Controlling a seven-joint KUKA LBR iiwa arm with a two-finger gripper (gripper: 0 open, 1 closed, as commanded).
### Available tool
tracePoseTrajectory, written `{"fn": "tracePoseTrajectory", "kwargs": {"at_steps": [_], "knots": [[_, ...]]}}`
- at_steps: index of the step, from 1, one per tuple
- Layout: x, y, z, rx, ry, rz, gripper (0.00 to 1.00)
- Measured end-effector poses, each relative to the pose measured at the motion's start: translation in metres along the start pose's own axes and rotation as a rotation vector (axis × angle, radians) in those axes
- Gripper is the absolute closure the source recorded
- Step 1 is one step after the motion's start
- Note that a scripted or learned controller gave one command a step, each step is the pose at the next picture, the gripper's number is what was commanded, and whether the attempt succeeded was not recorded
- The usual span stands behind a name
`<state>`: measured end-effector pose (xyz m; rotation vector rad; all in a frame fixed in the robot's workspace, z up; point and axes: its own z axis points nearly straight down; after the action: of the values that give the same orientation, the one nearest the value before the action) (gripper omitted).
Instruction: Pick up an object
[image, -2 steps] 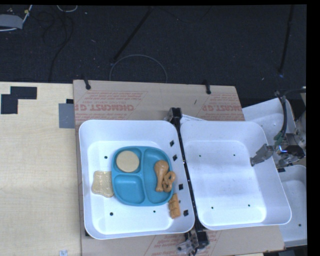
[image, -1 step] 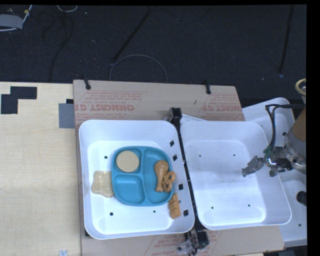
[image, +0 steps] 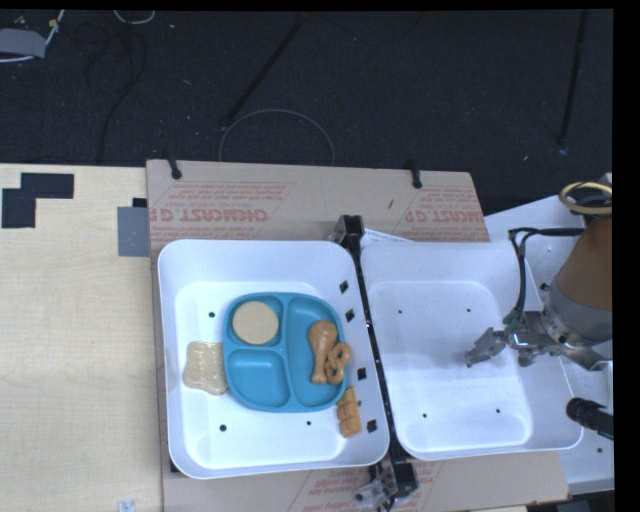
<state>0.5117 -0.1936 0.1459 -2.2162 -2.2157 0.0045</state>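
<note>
Hovering over the right bin (image: 560, 425), the gripper (image: 487, 349) looks spread and holds nothing, so picking has not started.

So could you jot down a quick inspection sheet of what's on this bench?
Surface: two white bins, left bin and right bin, on cardboard.
Job's things: blue divided plate in the left bin with a round cracker and pretzel-like toy; pale toast piece and small brown piece beside the plate.
Clutter: nothing seen.
Grippers: gripper over the right bin, holding nothing.
Cables: black cable by the arm.
Surroundings: dark floor.
</note>
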Motion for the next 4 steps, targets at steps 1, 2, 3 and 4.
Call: {"fn": "tracePoseTrajectory", "kwargs": {"at_steps": [1, 2, 3, 4], "knots": [[0.001, -0.001, 0.054, -0.001, 0.000, 0.000, 0.00], [0.000, 0.000, 0.041, -0.002, -0.001, 0.005, 1.00], [0.006, 0.002, -0.020, -0.011, -0.004, -0.002, 1.00], [0.006, 0.003, -0.072, -0.010, -0.004, -0.002, 1.00]]}}
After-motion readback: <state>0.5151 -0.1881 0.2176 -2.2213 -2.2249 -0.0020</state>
